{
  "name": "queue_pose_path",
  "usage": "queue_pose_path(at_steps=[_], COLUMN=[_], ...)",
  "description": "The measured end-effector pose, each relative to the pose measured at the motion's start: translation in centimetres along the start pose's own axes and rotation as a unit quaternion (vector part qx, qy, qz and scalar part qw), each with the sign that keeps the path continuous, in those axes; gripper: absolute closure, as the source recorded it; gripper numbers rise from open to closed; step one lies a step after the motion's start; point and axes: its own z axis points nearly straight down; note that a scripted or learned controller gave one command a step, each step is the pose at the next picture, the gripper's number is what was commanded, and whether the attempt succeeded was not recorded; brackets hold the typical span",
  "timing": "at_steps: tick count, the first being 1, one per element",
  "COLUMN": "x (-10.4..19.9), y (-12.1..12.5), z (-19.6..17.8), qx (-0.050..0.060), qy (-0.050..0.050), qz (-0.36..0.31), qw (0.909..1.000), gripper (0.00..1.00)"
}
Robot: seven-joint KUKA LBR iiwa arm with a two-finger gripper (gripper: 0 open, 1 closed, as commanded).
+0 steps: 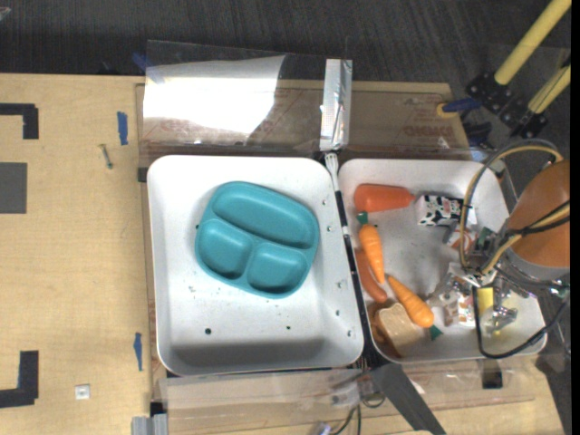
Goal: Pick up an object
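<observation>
A: Starting at the lower edge of the frame, what lay closest?

B: In the lower right bin point(521, 347), a tan bread-like block point(396, 326) sat at the bottom left corner, with a small orange carrot point(412, 303) slanting just above it, its long axis running from upper left to lower right.

A: And the hand?

B: The hand point(478, 290) hung at the right of that bin, amid wires and small fittings. I could not tell how wide it stood, and nothing showed as held in it.

A: So which way did a pick lie?

B: To the hand's left in the frame. The small carrot was nearest, I judged, slanted rather than square to the bin, so the hand would likely need to meet it across that axis. Another carrot point(370, 250) stood more upright along the bin's left wall, farther off.

A: Farther up?

B: A fat carrot point(384, 197) lay crosswise at the top, a black-and-white piece point(439, 210) just right of it. In the left bin point(172, 243) sat a teal divided tray point(257, 237), well apart from the hand. The table point(63, 243) stretched beyond to the left.
</observation>
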Motion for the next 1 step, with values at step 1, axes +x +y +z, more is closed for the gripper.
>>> queue_pose_path(at_steps=[1], x=[1.94], y=[-0.45], z=[0.10], qx=[0.000], qy=[-0.001], qz=[-0.008], qw=[1.0000], gripper=[0.00])
